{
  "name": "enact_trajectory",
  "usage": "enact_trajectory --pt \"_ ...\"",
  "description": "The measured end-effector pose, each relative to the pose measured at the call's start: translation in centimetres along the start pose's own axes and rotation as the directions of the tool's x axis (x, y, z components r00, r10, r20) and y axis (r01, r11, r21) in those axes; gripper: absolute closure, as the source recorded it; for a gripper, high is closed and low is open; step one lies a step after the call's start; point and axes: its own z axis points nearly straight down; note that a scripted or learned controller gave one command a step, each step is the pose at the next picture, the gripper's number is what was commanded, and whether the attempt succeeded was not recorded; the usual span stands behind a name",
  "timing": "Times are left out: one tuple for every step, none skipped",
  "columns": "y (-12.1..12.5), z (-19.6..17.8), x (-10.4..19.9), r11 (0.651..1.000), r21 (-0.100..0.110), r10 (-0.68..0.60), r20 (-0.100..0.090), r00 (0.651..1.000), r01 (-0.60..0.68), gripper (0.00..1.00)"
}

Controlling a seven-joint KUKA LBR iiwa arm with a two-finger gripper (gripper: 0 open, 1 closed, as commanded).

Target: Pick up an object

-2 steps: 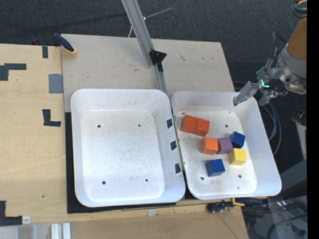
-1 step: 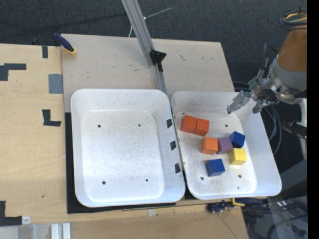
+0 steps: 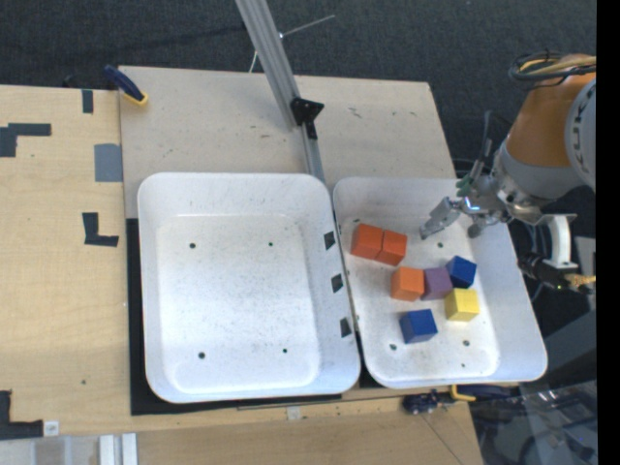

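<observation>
1. Six small blocks lie in the right bin (image 3: 513,352): an orange double block (image 3: 378,244), an orange cube (image 3: 408,283), a purple cube (image 3: 438,281), a blue cube (image 3: 463,270), a yellow cube (image 3: 462,304) and a second blue cube (image 3: 418,325).
2. They look light, stiff and smooth-faced; grip across opposite flat sides.
3. The gripper (image 3: 455,216) hovers near the bin's far edge, fingers spread, grasping nothing.
4. The middle four crowd together; the lone blue cube toward the near edge has the most room.

Arm (image 3: 547,134) in from right, gripper (image 3: 457,223) low, fingers spread, holding nothing.
</observation>
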Motion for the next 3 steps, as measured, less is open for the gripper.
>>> enact_trajectory --pt "0.2 4.4 0.5 1.000 -0.003 0.001 0.001 1.000 -0.001 0.00" --pt "0.3 3.2 0.6 1.000 -0.005 -0.001 0.001 1.000 0.002 1.00" --pt "0.8 -1.1 0.5 1.000 -0.011 0.001 0.001 1.000 -0.001 1.00"
